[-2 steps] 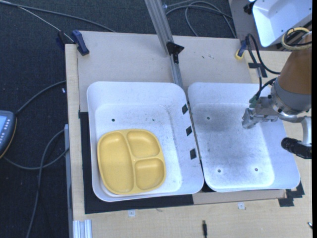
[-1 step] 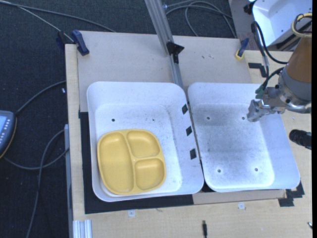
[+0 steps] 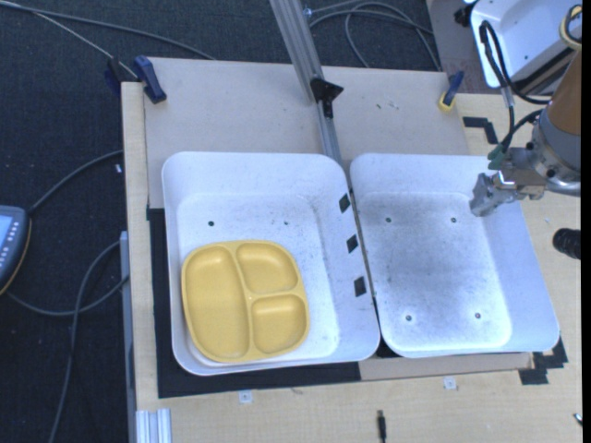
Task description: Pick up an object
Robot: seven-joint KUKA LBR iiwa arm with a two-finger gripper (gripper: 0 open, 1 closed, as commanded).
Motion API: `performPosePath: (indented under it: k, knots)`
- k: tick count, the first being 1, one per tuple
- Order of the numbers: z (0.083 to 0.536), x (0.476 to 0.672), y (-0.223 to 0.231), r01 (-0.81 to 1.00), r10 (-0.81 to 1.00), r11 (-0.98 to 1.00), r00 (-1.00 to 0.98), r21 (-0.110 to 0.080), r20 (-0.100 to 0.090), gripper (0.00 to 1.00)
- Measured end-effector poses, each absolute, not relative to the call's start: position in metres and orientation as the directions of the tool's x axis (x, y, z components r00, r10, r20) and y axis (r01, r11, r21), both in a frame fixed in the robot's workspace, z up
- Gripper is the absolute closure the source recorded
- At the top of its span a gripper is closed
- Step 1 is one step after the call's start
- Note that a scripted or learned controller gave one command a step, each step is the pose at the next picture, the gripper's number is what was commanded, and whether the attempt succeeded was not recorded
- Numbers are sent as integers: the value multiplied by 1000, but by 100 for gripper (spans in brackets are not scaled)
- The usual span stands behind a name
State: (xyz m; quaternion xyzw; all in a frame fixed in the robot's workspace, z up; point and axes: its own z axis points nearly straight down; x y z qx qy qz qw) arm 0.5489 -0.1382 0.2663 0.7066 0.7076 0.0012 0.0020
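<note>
- Left bin (image 3: 254,178): shallow, white, its floor speckled with dark scuff marks. It holds one item, a yellow divided plate (image 3: 244,299) with three compartments, lying flat in the near-left corner of the bin, close against the near wall.
- Right bin (image 3: 443,275): same white type, set just beside the left bin, with a dark grey smudged patch across the middle of its floor. No object is seen lying on the visible floor.
- Seam between the bins: small black tabs (image 3: 352,243) sit along the joined rims.
- Gripper (image 3: 487,198): seen at the far-right side of the right bin, over its right wall, well apart from the yellow divided plate. Its finger state cannot be told; the tip reads as one pale grey block at this slant. Nothing is seen in its grasp.
- Arm (image 3: 561,137): enters from the right and is cut off by the picture edge; black cables loop in front of it.
- Metal post (image 3: 300,35): slants from the top edge toward the seam between the bins; its upper end is cut off.
- Bench (image 3: 240,109): bare wood behind the bins, with blue clamps (image 3: 148,77) at the far corners.
</note>
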Motion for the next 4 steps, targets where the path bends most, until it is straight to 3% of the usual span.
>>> performPosePath:
  k: [2,3,4]
  knots:
    - [262,577,-30,1000,1000,6,-6,2,2,100]
    - [244,606,19,1000,1000,6,-6,2,1,100]
    - [225,612,69,1000,1000,6,-6,-3,2,100]
